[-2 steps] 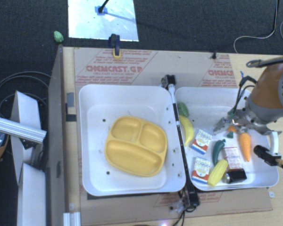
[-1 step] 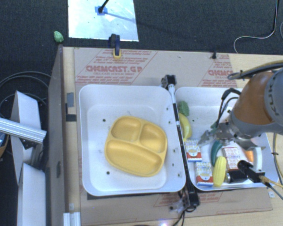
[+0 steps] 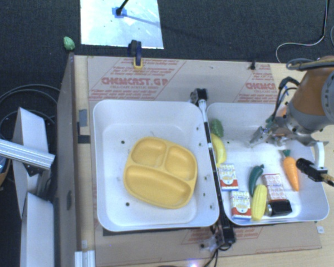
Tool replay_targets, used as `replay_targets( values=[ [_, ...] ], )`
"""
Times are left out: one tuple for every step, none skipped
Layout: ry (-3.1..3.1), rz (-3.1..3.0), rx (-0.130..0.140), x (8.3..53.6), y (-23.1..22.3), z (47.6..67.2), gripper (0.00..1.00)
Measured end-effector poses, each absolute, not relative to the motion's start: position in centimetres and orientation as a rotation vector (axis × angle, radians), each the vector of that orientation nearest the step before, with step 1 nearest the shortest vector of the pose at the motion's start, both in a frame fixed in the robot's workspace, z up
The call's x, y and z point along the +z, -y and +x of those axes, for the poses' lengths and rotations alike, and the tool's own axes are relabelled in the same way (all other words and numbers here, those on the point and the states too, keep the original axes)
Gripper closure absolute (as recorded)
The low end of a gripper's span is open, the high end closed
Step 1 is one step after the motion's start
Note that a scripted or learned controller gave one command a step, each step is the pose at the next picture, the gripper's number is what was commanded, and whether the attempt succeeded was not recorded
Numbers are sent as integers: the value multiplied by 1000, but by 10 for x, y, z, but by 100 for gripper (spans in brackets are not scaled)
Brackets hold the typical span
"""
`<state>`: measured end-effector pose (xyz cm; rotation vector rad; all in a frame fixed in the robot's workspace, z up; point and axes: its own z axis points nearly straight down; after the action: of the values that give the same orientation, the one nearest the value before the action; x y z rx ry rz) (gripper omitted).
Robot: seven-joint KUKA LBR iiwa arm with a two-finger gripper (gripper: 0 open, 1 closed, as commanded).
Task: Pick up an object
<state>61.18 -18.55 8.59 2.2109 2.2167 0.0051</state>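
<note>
The right bin holds several toy foods. A green piece and a yellow banana lie along its left wall. Two small red-and-white boxes sit at the front left. Beside them are a dark green pepper and a yellow corn cob. An orange carrot, a third box and a black item lie further right. My gripper hangs low over the bin's back right part, just behind the carrot, and nothing can be seen held in it.
A yellow divided plate lies in the left bin. The ridge between the bins runs front to back. The grey and orange arm covers the right bin's far right corner. Cables hang behind it.
</note>
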Motion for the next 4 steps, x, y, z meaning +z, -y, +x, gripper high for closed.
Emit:
replay_targets(
  values=[
    [-2211, 2213, 7, 199, 209, 583, 0],
    [-2226, 2224, 1, 81, 159, 502, 0],
    [-2221, 2217, 5, 95, 162, 506, 100],
    [-2213, 2220, 1, 159, 210, 487, 100]
  ],
)
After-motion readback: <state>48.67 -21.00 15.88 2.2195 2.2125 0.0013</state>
